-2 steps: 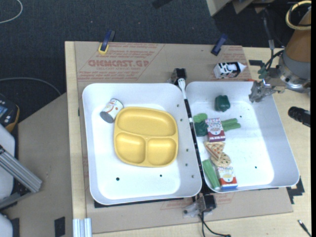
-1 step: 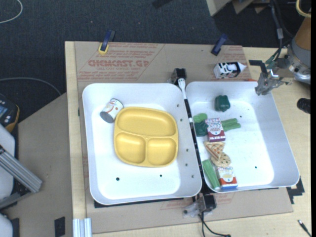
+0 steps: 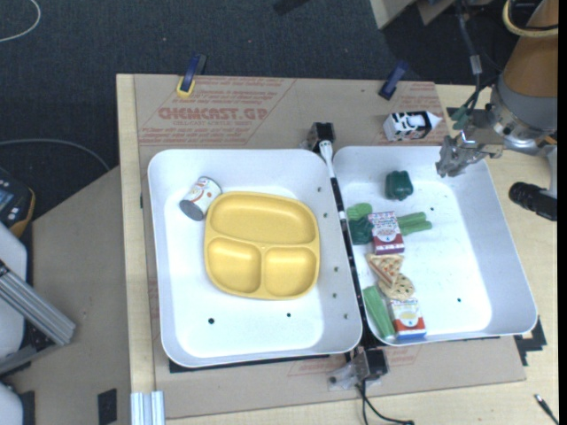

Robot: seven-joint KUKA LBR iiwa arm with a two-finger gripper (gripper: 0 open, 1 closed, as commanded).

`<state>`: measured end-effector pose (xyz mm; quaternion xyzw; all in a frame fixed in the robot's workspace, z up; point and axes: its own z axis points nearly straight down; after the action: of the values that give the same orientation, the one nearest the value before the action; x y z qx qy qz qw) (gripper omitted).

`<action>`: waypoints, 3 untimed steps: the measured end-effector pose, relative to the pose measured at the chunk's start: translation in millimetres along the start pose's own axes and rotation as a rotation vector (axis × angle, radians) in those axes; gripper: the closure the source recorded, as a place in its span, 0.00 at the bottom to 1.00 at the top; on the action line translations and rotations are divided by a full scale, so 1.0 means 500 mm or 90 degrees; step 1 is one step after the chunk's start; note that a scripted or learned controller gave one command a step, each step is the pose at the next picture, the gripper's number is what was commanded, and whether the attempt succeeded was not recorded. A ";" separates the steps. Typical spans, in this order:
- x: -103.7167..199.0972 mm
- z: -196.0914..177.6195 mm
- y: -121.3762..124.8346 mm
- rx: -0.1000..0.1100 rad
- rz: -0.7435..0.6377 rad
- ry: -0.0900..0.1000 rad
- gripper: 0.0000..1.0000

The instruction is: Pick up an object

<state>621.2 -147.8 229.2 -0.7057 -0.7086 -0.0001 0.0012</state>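
My gripper (image 3: 452, 162) hangs over the far right part of the right bin (image 3: 478, 264), above bare white floor. Nothing shows between its fingers. A dark green bell pepper (image 3: 399, 184) lies to its left. Along the bin's left side sit a green vegetable (image 3: 359, 221), a small red-and-white carton (image 3: 385, 232), a green pod (image 3: 415, 223), a waffle piece (image 3: 392, 277), a long green cucumber (image 3: 376, 312) and a second carton (image 3: 408, 319).
The left bin (image 3: 177, 317) holds a yellow divided plate (image 3: 261, 243) and a small tipped can (image 3: 199, 197). A black-and-white toy (image 3: 410, 124) lies on the bench behind the right bin. Blue clamps (image 3: 190, 75) grip the board's far edge.
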 end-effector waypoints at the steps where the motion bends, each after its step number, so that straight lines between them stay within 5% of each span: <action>1: 0.097 -0.011 -0.049 0.001 0.000 0.000 1.00; 3: 0.298 0.022 -0.115 0.002 -0.001 0.000 1.00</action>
<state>563.1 1.2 218.8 -0.7052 -0.7090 0.0009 0.0027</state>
